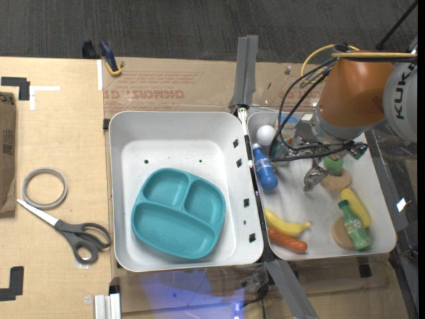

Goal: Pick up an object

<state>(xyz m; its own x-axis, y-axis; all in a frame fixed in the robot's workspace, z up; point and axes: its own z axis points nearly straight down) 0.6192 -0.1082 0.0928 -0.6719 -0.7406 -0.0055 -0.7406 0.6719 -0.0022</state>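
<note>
Objects lie in right bin (382, 198); arm reaches down over it, hand (315, 178) low among them, opening and grip unclear.

Grey arm (403, 98), orange band (353, 90), looping yellow and black cables (307, 78)

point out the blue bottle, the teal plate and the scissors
blue bottle (264, 171), camera view, on its body
teal plate (178, 212), camera view, on the divider ridge
scissors (65, 226), camera view, near the pivot

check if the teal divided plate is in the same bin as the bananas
No, the teal divided plate lies in the left bin, while the bananas lie in the right bin.
</note>
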